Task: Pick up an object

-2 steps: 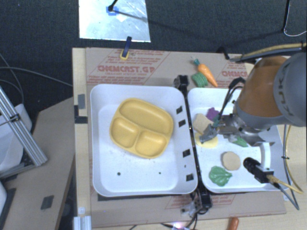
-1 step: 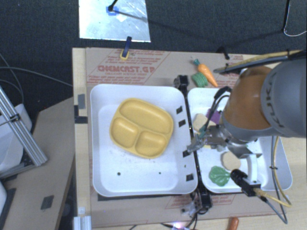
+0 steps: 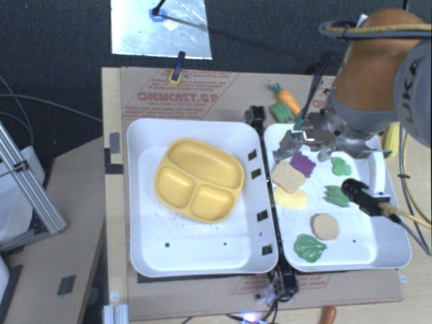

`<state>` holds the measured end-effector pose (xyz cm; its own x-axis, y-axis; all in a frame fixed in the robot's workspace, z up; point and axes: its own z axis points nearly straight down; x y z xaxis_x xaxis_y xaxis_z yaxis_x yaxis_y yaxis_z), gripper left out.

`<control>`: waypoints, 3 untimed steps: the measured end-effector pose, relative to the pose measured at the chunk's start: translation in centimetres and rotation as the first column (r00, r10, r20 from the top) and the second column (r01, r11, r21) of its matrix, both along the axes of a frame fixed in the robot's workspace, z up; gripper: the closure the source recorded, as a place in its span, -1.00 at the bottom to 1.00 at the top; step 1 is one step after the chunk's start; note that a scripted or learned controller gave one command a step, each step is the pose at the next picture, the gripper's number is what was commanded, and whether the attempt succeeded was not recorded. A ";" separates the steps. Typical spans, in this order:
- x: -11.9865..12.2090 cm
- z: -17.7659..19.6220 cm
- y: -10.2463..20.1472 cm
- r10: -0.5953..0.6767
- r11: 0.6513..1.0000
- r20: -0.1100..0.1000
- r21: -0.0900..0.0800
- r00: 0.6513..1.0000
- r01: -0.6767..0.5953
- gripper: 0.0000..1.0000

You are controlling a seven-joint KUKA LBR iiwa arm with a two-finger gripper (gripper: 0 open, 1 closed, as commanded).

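Note:
My gripper (image 3: 298,140) hangs over the far left part of the right bin (image 3: 391,248), under the grey and orange arm. Just below it lie a purple toy food piece (image 3: 302,163) and a tan bread slice (image 3: 288,177), with a flat yellow piece (image 3: 290,198) nearer the camera. Nothing shows held in the gripper. Further in the bin are two green pieces (image 3: 339,165) (image 3: 335,195), a round tan piece (image 3: 325,226) and a green leafy piece (image 3: 309,248).
The left bin (image 3: 145,248) holds a yellow divided plate (image 3: 200,179). Behind the right bin, on the cardboard, lie a toy carrot (image 3: 288,100) and a green piece (image 3: 280,112). A yellow corn piece (image 3: 391,138) sits by the arm at the right.

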<state>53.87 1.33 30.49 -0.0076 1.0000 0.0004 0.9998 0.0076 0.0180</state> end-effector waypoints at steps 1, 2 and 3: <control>0.5 4.4 5.2 0.002 1.000 -0.011 0.001 1.000 -0.002 -1.00; -2.1 -0.7 11.5 0.003 1.000 -0.022 0.002 1.000 -0.003 -1.00; -1.9 0.6 11.0 0.003 1.000 -0.015 0.000 1.000 -0.003 1.00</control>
